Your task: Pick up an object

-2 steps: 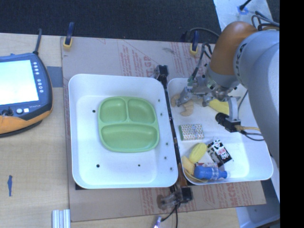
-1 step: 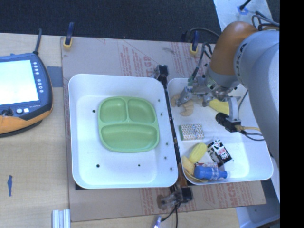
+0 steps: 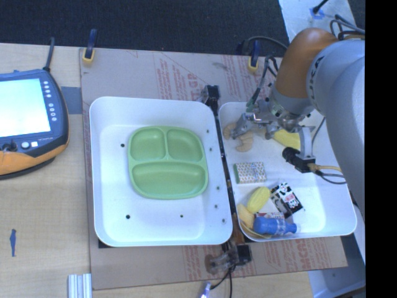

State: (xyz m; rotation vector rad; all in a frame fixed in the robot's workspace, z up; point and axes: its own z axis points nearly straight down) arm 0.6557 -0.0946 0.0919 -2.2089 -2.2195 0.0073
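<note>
White walls frame 2 bins; the left bin (image 3: 105, 166) has open floor around a green divided plate (image 3: 167, 162). Right bin (image 3: 329, 219) is crowded, objects along its near edge. Gripper (image 3: 260, 120) hangs low by a tan piece (image 3: 244, 143); its grip, can't tell.

Two white bins (image 3: 105, 166), one green divided plate (image 3: 167, 162), one blue bottle (image 3: 273, 227), one patterned sponge (image 3: 249, 172).

bench (image 3: 43, 216), two white bins (image 3: 105, 166), tablet (image 3: 28, 120)
</note>
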